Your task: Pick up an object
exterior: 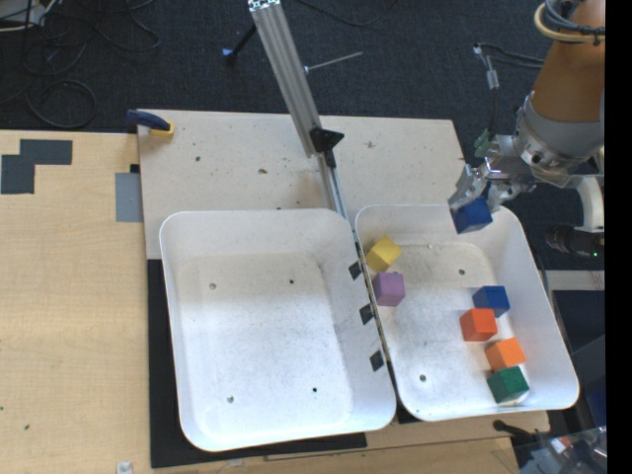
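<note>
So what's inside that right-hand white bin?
The right bin holds six blocks: yellow, purple, blue, two orange and green. The tool covers part of its far rim.

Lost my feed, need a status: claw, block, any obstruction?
Claw shut on blue block, raised over right bin's far rim. Five blocks remain below. Nothing obstructing.
</note>
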`<state>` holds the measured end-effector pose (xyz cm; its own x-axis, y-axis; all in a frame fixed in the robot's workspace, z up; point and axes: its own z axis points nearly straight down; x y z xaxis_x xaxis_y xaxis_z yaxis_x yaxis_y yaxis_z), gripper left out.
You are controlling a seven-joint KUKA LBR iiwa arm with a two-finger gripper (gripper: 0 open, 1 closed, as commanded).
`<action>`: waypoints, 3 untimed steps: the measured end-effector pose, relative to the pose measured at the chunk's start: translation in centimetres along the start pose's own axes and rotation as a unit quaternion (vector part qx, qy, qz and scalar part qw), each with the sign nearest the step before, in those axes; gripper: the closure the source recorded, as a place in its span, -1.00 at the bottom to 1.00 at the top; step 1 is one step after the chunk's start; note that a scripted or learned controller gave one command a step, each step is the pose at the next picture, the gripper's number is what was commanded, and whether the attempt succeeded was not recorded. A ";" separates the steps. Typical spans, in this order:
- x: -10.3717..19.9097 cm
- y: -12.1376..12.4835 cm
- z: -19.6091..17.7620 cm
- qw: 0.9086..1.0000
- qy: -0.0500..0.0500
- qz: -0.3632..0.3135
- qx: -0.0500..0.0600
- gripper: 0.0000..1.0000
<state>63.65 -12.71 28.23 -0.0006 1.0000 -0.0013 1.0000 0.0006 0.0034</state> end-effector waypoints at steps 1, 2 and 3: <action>0.1 0.0 -0.5 1.000 0.001 -0.003 0.002 1.00; 4.4 -3.1 1.4 1.000 0.002 -0.001 0.005 1.00; 8.6 -5.5 3.2 1.000 0.002 -0.001 0.006 1.00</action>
<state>58.13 -4.08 24.95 -0.0022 1.0000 0.0024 1.0000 0.0022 -0.0078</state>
